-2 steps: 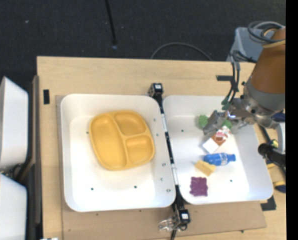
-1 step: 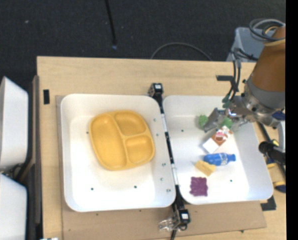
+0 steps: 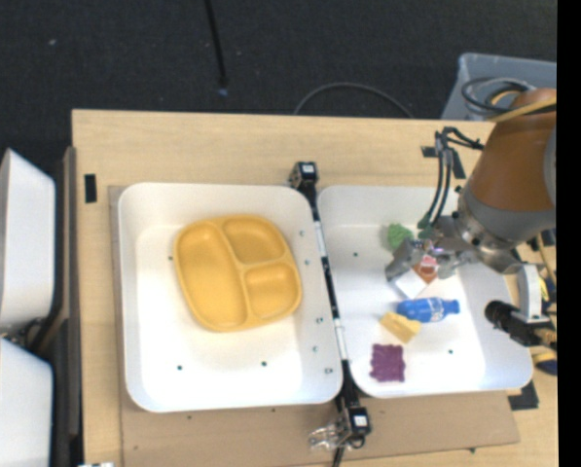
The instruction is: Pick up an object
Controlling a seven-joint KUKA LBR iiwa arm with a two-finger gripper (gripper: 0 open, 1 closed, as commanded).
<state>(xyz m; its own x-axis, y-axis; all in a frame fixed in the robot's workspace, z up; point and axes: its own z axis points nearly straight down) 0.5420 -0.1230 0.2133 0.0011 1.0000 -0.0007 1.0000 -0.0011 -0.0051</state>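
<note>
We're working in the right-hand shallow white bin (image 3: 363,224), w/ the gripper (image 3: 418,262) low over its middle. We can't tell from this slanted view what state the pincer is in, or whether anything sits in it – the tip is a blur of grey and red.

Using the blue plastic bottle (image 3: 427,309) as our landmark: it lies on its side just below the gripper. The yellow wedge-shaped block (image 3: 400,327) touches the bottle's lower left end, the purple rough-edged square piece (image 3: 388,362) is further below, and the small green lumpy item (image 3: 399,234) is above, beside the gripper.

The other bin (image 3: 149,212), well left of the bottle, holds a yellow three-compartment plastic tray (image 3: 237,271).

To do this well, we reckon: go for one item, centred, away from neighbours; bottle & wedge touch, so risk of nudging both
</note>
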